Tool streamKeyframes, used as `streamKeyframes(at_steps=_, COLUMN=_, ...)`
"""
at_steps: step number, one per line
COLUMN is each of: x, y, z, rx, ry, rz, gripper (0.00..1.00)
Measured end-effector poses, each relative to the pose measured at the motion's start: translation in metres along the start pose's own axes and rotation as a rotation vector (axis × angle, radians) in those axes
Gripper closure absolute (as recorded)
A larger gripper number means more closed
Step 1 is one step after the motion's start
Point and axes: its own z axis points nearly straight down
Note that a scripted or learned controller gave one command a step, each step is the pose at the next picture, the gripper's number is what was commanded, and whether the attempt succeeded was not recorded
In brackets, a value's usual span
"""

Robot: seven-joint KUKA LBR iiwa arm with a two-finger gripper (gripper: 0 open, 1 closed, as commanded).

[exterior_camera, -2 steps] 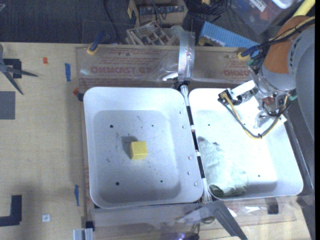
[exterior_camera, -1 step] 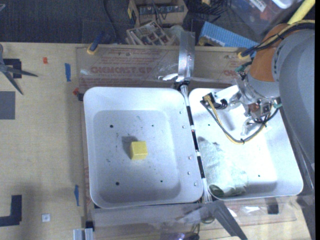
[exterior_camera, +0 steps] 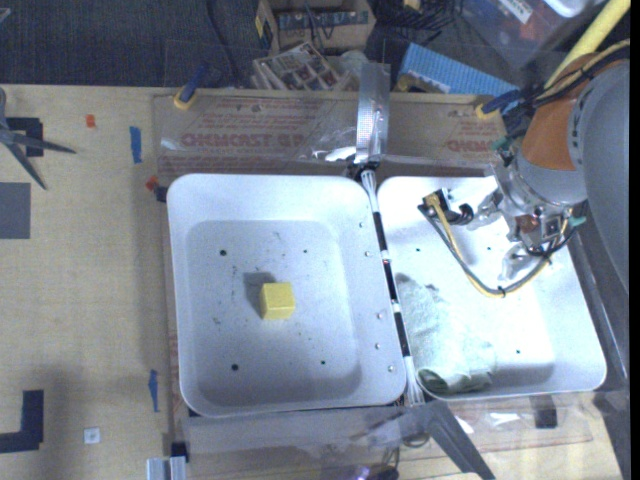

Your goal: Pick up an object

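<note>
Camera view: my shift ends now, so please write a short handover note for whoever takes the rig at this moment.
Hand: hangs over the right bin, near its upper right part; from this angle it cannot be told whether it is open or shut, and nothing is seen in its grip.
Things: a yellow block lies alone near the middle of the left bin. A greyish cloth-like item lies along the right bin's left side, toward its near corner.
Done: no pick yet.
Left: choose an object, bring the hand down on it, grasp and lift.

A yellow block (exterior_camera: pixel 278 300) lies in a white bin (exterior_camera: pixel 190 218); the arm's band (exterior_camera: pixel 548 140) is orange.
</note>
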Motion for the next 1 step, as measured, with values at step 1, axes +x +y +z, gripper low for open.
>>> streamKeyframes(at_steps=1, x=-0.0009, y=0.0025, z=-0.0100, rx=0.000, ry=0.002, rz=0.006, gripper=1.00)
